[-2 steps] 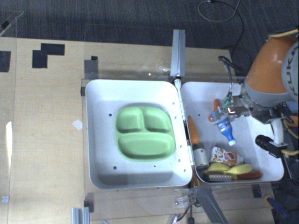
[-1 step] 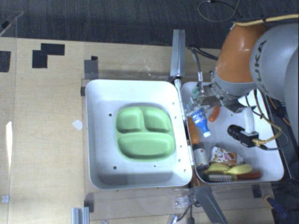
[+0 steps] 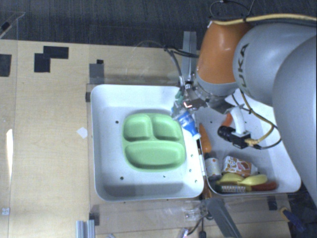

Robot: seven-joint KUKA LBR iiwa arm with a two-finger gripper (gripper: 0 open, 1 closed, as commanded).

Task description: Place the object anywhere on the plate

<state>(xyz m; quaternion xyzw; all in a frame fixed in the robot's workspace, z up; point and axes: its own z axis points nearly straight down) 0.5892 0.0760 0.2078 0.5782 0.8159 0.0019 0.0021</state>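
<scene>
Green plate (image 3: 151,143) mid left bin (image 3: 106,133), hand (image 3: 185,104) at plate's right rim

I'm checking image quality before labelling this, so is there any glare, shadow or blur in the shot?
Camera view: soft overall, fine detail smeared. The green plate casts a dim shadow on the left bin. A red light glows near the gripper. The blue object there is too blurred to identify.

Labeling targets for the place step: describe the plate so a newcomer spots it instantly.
Look at the left shallow white bin of the two side by side. Lying flat in its middle is the pale green plastic plate, rounded and split into three compartments: two small ones above, one wide one below. Nothing else in that bin is green.
</scene>
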